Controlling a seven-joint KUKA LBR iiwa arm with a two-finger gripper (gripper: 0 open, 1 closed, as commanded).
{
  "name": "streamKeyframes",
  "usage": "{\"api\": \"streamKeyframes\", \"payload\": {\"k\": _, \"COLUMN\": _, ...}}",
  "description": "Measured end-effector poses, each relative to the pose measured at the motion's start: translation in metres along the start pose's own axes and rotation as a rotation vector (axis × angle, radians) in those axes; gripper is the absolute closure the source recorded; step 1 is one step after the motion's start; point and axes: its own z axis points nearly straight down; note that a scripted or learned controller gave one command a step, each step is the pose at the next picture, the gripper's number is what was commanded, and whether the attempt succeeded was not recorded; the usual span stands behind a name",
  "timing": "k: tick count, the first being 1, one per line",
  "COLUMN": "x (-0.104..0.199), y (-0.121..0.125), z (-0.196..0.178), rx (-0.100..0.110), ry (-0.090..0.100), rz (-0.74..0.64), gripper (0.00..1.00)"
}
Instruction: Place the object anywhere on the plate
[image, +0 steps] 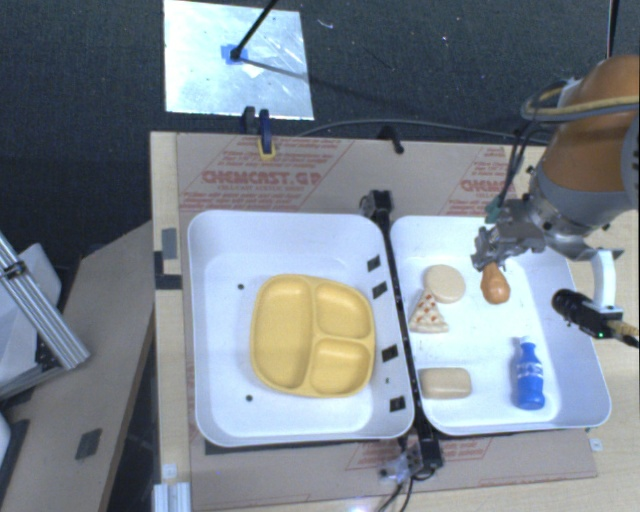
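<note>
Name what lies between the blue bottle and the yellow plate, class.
In the camera view, a tan block lies between the blue bottle and the yellow plate, and so does the black-clipped divide where the two white bins meet.

Red print "CHEMCAST GP" on brown sheet under bins; repeated partly, unreadable, at right and bottom edges.

the bench top carries faint red lettering under two white bins, the left bin toward nine o'clock and the right bin toward three o'clock, touching along the middle. a blue and yellow clamp grips the bench edge at twelve o'clock, just below a shiny grey sheet on the dark floor. at nine o'clock a metal rail lies slanted across a side table.
</note>
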Motion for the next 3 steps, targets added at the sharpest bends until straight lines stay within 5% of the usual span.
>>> {"api": "streamKeyframes", "payload": {"k": 3, "x": 0.152, "y": 0.032, "z": 0.023, "rx": 0.002, "ry": 0.001, "rz": 0.0, "gripper": 1.0}}
